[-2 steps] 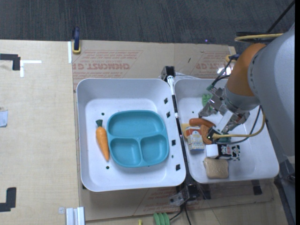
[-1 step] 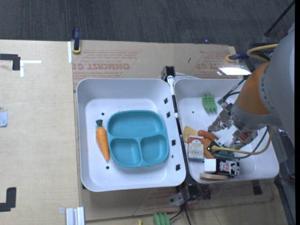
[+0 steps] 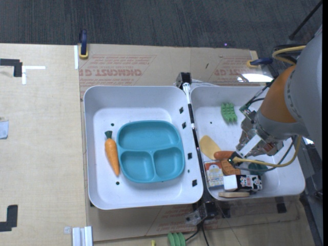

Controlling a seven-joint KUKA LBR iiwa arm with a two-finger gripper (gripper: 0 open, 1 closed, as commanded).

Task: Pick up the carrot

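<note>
The carrot point(image 3: 112, 155), orange with a small green top, lies lengthwise in the left bin point(image 3: 97, 99), in the gap between the bin's left wall and a teal divided plate point(image 3: 151, 151). My gripper point(image 3: 245, 148) is over in the right bin point(image 3: 287, 181), low above a cluster of small items near its front left. It is far to the right of the carrot, with the plate and the wall between the bins lying between them.
The right bin holds a green ridged piece point(image 3: 229, 111), a pale yellow piece point(image 3: 208, 146), a red-orange piece point(image 3: 223, 155), a small orange-and-white carton point(image 3: 214, 171) and a black-and-white box point(image 3: 249, 181). The arm point(image 3: 279, 104) covers that bin's right side.
</note>
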